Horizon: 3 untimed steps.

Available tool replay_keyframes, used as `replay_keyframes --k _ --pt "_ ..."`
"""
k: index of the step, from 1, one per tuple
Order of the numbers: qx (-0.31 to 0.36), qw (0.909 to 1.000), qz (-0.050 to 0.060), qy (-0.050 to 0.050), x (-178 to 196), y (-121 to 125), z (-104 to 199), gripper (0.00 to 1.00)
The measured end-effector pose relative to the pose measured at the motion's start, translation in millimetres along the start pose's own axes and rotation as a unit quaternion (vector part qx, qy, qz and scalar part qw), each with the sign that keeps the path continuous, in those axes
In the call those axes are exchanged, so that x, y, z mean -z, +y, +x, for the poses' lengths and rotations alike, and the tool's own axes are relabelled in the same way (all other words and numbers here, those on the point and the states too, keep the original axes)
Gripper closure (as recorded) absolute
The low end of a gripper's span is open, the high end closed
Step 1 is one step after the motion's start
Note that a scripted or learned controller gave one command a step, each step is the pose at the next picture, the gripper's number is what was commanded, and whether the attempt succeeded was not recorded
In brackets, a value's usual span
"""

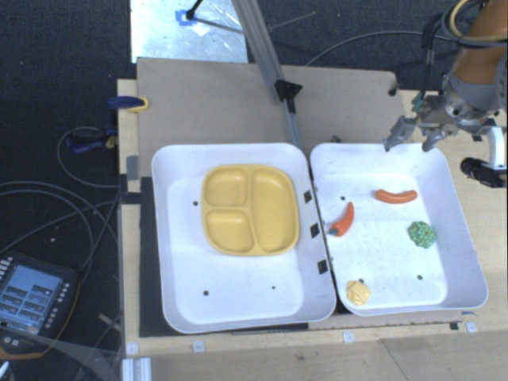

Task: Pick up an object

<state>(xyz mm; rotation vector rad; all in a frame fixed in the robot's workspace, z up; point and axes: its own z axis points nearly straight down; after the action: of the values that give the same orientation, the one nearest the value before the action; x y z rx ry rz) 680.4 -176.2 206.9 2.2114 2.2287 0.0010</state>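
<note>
My gripper (414, 136) hangs open above the far edge of the right bin (452, 284), its two fingers spread with nothing between them. In that bin lie an orange-red sausage (395, 197), a red chilli-shaped piece (343, 220), a green broccoli-like lump (422, 234) and a small yellow piece (358, 293). The sausage lies nearest, a short way in front of the fingers.
The left bin (182, 292) holds a yellow three-compartment plate (248, 210). A grey pole (262, 38) slants across the back of the bench. Cables and a handheld pendant (28, 292) lie on the floor at the left.
</note>
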Motion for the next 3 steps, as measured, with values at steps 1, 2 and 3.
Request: replay_keyframes --k 1,2,3 --pt "0.0 1.0 0.0 0.0 0.1 -0.1 -0.4 0.0" --pt "-0.003 1.0 0.002 0.0 -45.7 -4.2 -8.3 0.0" --pt "-0.003 1.0 0.002 0.0 -100.0 -13.6 -3.2 0.0"
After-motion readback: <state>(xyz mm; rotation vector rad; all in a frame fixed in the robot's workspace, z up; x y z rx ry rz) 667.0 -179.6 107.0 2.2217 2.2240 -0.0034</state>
